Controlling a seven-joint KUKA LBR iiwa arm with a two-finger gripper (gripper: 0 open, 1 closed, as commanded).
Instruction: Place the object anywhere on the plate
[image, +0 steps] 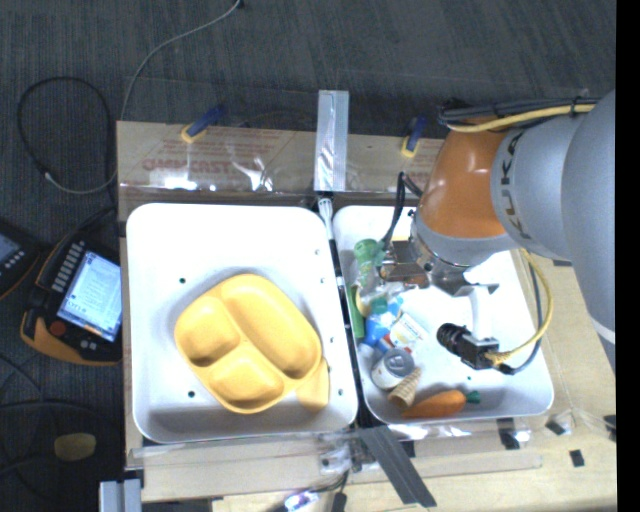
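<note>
Over the right bin (530, 385) is where I've got the gripper (395, 262) parked, wrist hanging above the far-left corner of the clutter. Can't tell from this angle if it's open or closed, the orange band and wrist body hide that end. Right under it is a green bottle (367, 258), then some blue bits and a small round tin (392, 368) going nearer. Closest to me in that bin is the carrot (436, 403), long axis running left-right. No idea yet which 1 it's after. Key thing: the yellow plate (250, 342), 3 compartments, sits in the left bin (160, 240), so whatever gets picked has to travel left over the divider.
</note>
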